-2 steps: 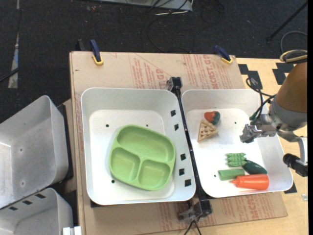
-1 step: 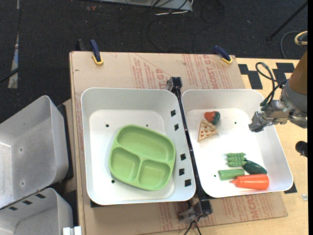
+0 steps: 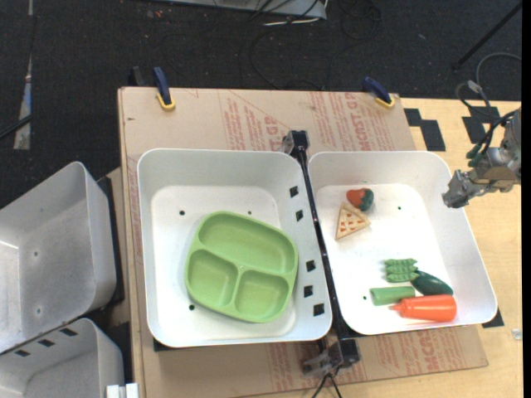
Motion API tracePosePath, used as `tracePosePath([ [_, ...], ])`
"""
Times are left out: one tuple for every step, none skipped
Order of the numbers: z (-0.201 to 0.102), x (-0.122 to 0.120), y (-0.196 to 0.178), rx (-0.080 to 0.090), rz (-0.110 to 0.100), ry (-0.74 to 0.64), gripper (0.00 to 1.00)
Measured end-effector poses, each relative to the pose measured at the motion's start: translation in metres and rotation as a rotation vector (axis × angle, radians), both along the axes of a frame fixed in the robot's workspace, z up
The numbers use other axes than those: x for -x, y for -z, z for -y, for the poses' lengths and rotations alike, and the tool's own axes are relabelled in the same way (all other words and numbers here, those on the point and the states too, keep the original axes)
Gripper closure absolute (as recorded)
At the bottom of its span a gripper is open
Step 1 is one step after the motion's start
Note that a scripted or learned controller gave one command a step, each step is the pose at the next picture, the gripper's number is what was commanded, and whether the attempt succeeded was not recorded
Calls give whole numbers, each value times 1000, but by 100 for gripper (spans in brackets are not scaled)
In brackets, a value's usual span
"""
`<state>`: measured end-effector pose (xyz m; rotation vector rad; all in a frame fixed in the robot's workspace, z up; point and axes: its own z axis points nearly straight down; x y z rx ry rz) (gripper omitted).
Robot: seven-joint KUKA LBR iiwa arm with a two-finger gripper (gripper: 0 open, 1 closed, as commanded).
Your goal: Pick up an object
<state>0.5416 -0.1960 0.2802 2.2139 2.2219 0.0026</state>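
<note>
Camera view, looking down at a slant: nearest the lower edge, the right bin [image 3: 477,247] has a cluster of toys in its near right corner. An orange carrot [image 3: 427,308] lies closest to the rim, pointing left. Just above it is a dark green vegetable [image 3: 431,283], touching or nearly touching the carrot. To the left of that lies a light green stick [image 3: 391,294], and just behind it a ridged green piece [image 3: 400,269]. Farther back, near the middle of the bin, a pizza slice [image 3: 351,221] lies flat, with a red and green toy [image 3: 360,197] just beyond it, possibly a strawberry or tomato.

The left bin [image 3: 158,222] holds a green tray [image 3: 241,265] with three compartments, lying flat and turned a little.

The two bins touch along a dark divider [image 3: 314,230]. Both rest on a cardboard sheet [image 3: 249,114], fixed at the far edge by two clamps with yellow jaws [image 3: 165,96].

The gripper [image 3: 460,191] is at the right edge of the view, above the bin's far right rim, well apart from all the toys. Nothing is between its fingers; how far they are spread cannot be told at this size.
</note>
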Motion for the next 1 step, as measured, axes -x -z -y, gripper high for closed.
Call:
tracePosePath([
  [-44,1,13,-3,-7,-2,100],
])
